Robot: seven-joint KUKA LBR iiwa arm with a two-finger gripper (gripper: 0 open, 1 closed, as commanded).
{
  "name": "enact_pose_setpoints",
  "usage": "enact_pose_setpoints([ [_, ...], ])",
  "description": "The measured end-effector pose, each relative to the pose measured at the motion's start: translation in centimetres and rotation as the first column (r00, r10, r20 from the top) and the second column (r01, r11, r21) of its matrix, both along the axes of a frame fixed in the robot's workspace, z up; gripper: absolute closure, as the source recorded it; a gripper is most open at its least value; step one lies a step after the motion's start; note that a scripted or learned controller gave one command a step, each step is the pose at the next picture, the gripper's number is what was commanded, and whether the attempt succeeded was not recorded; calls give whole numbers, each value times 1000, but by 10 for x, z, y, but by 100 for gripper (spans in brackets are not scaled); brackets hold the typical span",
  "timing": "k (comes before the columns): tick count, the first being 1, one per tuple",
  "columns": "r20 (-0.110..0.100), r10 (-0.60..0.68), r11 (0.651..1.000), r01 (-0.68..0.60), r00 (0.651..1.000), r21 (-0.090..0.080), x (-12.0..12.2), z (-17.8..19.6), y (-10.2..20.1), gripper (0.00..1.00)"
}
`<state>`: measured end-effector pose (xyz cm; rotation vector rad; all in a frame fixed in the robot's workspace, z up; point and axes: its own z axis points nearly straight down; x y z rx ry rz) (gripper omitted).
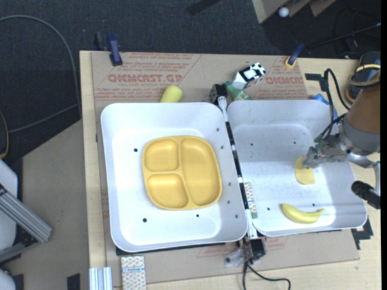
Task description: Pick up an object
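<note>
The gripper [313,157] sits low in the right bin [272,132] touching a small, flat yellow piece [305,174] near its right edge, grip undeterminable; the piece looks light and stiff, best pinched across its narrow sides.

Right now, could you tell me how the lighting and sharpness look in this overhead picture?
In the camera view, light is even and soft; the white bins look bright, nearly washed out. The yellow plate and the banana are sharp enough, each with a faint shadow. The gripper by the small yellow piece is slightly blurred, and the floor above the bench is dark.
</note>
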<state>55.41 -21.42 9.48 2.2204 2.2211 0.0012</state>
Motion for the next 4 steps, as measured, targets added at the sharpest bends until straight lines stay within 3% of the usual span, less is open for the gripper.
enact_pose_setpoints([
  [1,0,0,1000,0,1000,0,0,0,0,0],
  [2,-3,1,1000,-1,1000,2,-9,-11,30,0],
  [3,-3,-1,1000,1,1000,1,-25,-10,19,0],
  [4,0,-1,1000,1,1000,0,-24,0,19,100],
])
